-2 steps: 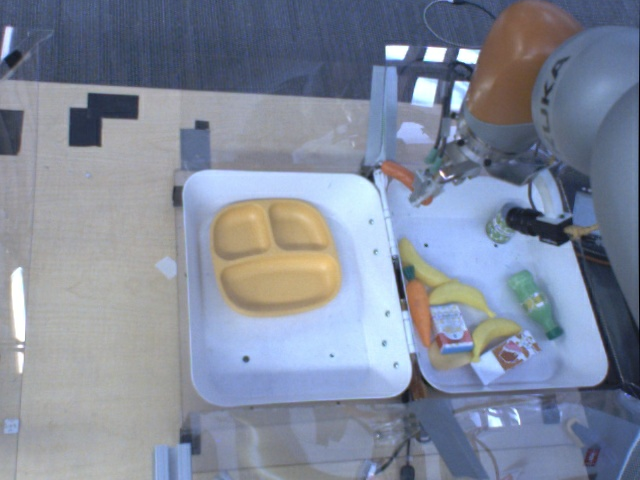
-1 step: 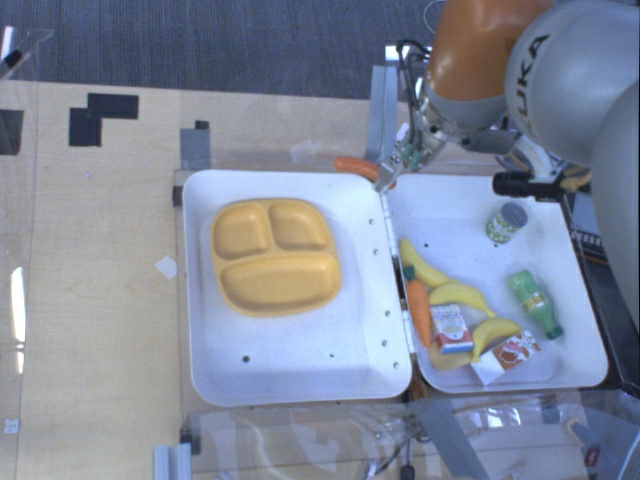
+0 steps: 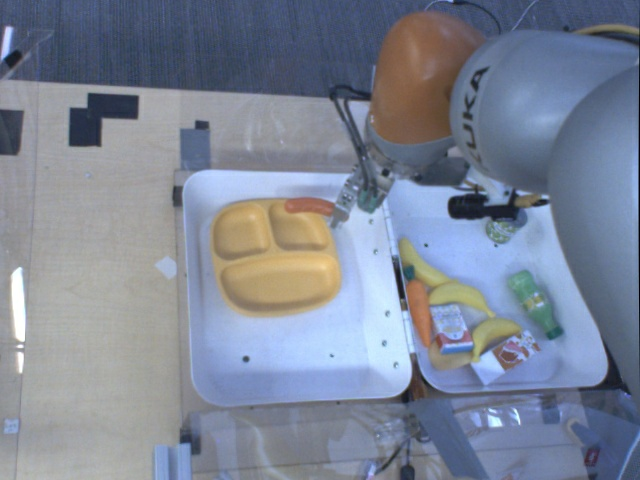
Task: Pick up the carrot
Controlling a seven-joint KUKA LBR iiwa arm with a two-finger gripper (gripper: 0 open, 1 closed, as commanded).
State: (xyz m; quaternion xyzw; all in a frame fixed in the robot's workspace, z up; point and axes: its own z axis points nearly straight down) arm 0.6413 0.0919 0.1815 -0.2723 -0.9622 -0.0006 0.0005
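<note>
The carrot (image 3: pixel 421 313) is a short orange piece lying lengthwise in the right bin (image 3: pixel 575 353), close against its left wall and beside a banana (image 3: pixel 424 268). My gripper (image 3: pixel 357 203) hangs over the divider between the two bins, up and to the left of the carrot and well apart from it. It stands open with nothing between its fingers. Its left fingertip (image 3: pixel 343 208) is right next to a reddish-orange sausage-shaped item (image 3: pixel 308 206) on the top rim of the yellow divided tray (image 3: pixel 275 258).
The yellow tray sits in the left bin (image 3: pixel 300 368). The right bin also holds another banana (image 3: pixel 490 333), two small cartons (image 3: pixel 450 328), a green bottle (image 3: pixel 533 303) and a small round item (image 3: pixel 502 230). The arm's bulk covers the right bin's upper part.
</note>
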